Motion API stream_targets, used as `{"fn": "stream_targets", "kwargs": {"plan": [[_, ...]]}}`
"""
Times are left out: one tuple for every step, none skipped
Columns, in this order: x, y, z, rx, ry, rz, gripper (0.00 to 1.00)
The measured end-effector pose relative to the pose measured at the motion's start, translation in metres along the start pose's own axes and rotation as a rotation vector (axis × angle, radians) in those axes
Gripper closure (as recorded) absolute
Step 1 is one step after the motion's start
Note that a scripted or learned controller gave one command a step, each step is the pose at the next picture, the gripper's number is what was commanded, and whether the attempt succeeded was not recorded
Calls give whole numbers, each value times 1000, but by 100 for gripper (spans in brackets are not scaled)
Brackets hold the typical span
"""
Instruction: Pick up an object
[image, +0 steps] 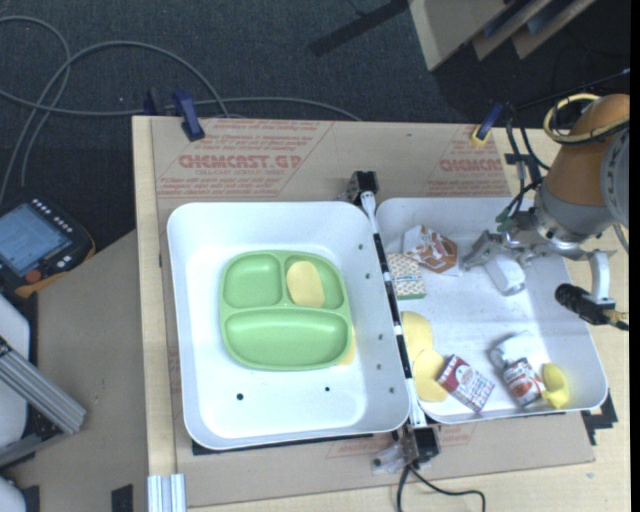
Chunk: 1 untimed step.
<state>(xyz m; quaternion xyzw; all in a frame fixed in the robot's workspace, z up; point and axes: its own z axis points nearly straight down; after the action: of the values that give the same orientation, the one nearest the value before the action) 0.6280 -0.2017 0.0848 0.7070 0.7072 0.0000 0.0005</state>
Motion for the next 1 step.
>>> {"fn": "stream_targets", "kwargs": {"plan": [[-19, -119, 1, 7, 10, -2, 0]]}}
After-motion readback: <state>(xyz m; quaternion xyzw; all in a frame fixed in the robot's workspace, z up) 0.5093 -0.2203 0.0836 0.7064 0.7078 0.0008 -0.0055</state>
